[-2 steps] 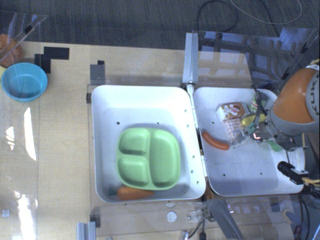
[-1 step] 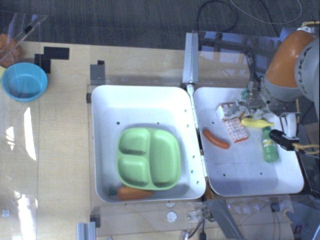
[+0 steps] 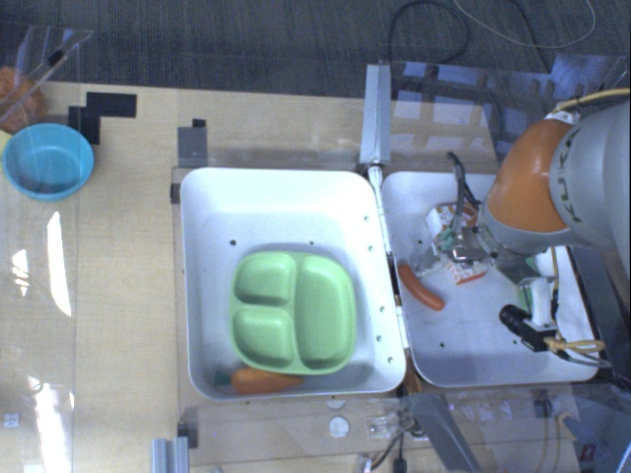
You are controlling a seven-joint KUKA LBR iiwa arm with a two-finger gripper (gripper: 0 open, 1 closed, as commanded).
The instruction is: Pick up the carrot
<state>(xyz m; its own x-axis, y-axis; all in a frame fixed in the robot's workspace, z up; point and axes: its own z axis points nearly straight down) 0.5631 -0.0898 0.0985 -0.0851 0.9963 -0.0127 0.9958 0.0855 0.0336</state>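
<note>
Clearly nothing is done: the carrot (image 3: pixel 264 380) lies in the left bin (image 3: pixel 207 264); the gripper (image 3: pixel 455 246) hovers over the right bin (image 3: pixel 473 358), its grasp unreadable.

2 white bins (image 3: pixel 207 264) (image 3: pixel 493 363), 1 green plate (image 3: pixel 294 311) w/ 3 sections, 1 carrot (image 3: pixel 264 381), 1 sausage (image 3: pixel 421 289), 1 blue bowl (image 3: pixel 47 161), 1 robot arm (image 3: pixel 572 180).
</note>
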